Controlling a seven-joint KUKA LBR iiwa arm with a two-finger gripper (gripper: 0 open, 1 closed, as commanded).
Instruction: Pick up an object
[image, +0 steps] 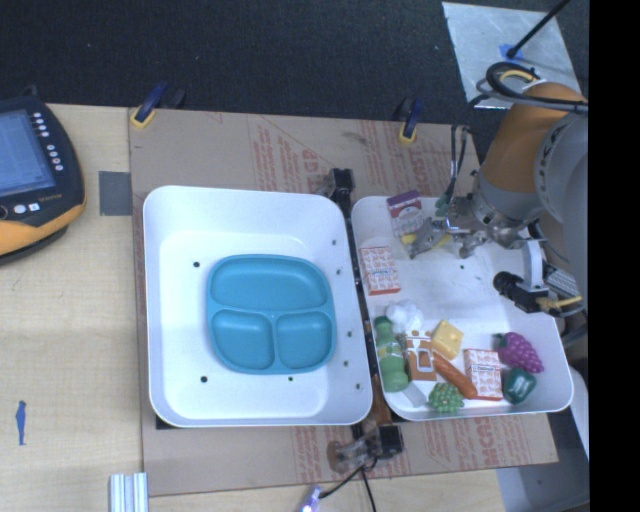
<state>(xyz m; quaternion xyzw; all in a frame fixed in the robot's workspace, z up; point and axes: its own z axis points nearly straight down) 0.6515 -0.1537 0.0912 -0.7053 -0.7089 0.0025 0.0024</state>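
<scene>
I see two white bins: the left bin (180, 215) holds one blue tray (270, 311), the right bin (455, 290) about ten toy foods (450, 370) heaped near. My gripper (432, 236) hovers far; jaw state I cannot tell.

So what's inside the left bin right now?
The left bin holds one thing: a blue divided plate with three compartments, lying flat near the middle. Nothing sits in its compartments. The bin floor under the plate is covered, so anything beneath it cannot be seen.
</scene>
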